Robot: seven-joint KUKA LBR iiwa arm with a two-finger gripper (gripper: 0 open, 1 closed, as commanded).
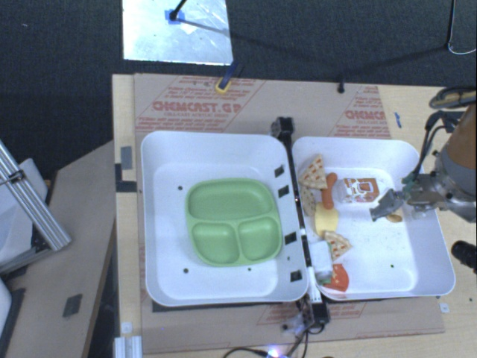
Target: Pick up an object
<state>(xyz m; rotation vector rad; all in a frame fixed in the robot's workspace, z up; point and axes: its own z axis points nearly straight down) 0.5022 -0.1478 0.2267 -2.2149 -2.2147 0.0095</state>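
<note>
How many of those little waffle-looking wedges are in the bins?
2, both in the right bin: one waffle wedge near its top left corner, another lower along the divider. More might be hidden under other items.

Open floor on my side, clutter by the divider

My end effector (389, 206) hangs over bare right bin (417, 274) floor; waffle pieces (314, 173), a clear cup (359, 190) and a tomato (337, 277) crowd the bin's left edge, near the divider (297, 215).

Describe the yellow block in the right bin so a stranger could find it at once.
Start at the right bin, the one without the green tray. Along its left wall runs a column of toy food; the yellow block sits midway down, just below the orange sausage and above the lower waffle wedge. It is the only plain, pale yellow piece, smooth where the waffles are gridded.
</note>
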